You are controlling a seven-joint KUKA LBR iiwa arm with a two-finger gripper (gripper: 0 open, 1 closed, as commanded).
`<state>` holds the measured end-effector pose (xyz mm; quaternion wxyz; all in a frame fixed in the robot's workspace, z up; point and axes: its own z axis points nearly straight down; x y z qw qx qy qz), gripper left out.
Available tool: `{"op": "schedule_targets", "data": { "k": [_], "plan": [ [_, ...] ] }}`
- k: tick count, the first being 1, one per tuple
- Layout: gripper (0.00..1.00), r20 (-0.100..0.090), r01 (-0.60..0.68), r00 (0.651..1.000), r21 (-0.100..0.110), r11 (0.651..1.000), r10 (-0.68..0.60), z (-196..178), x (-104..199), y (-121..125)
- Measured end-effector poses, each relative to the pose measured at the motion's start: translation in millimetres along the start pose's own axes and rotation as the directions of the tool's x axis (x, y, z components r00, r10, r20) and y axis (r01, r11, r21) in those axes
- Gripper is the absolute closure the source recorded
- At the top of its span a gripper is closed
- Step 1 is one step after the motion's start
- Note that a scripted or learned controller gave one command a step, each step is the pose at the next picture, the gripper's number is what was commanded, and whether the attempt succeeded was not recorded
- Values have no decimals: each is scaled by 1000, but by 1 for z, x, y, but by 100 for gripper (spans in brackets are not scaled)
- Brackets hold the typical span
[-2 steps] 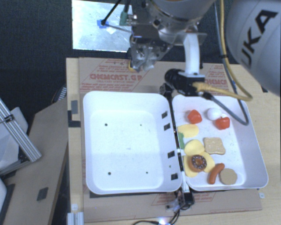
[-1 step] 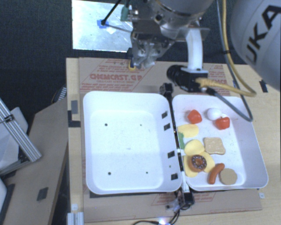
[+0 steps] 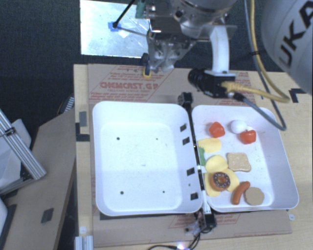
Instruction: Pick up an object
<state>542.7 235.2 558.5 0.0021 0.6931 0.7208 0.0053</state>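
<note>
The arm (image 3: 205,10) is seen at the top of the camera view, reaching in from the upper right, and its grey body is cut off by the frame's top edge. The gripper (image 3: 157,61) is held high above the bench, beyond the far rim of the left bin (image 3: 142,156), over the cardboard sheet (image 3: 129,84) that lies under both bins. It is pointed downward and slightly toward the left. Whether it is open or closed cannot be told from this angle, and nothing is seen held in it. A small yellow piece (image 3: 146,73) is seen just beside its lower end. A white bracket (image 3: 220,49) hangs from the wrist area, ending in a black fitting (image 3: 208,83) from which a yellow cable (image 3: 254,93) and a grey cable (image 3: 266,114) run off to the right.

The objects for picking are all gathered in the right bin (image 3: 286,161). Near its far side lie an orange-red piece (image 3: 216,129), a white ball (image 3: 238,126) and a red piece (image 3: 248,136). In the middle lie a yellow piece (image 3: 210,145) and a toast slice (image 3: 238,162). Toward the near side a donut (image 3: 221,180) rests on another yellow piece (image 3: 215,166), with a sausage (image 3: 240,192) and a tan disc (image 3: 254,196) just beside it. The gripper is well apart from all of these.
</note>
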Motion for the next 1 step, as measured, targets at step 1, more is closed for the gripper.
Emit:
{"op": "schedule_targets", "data": {
  "k": [1],
  "plan": [
    [100,0,5,1000,-2,1000,-5,-11,0,0]
  ]
}}
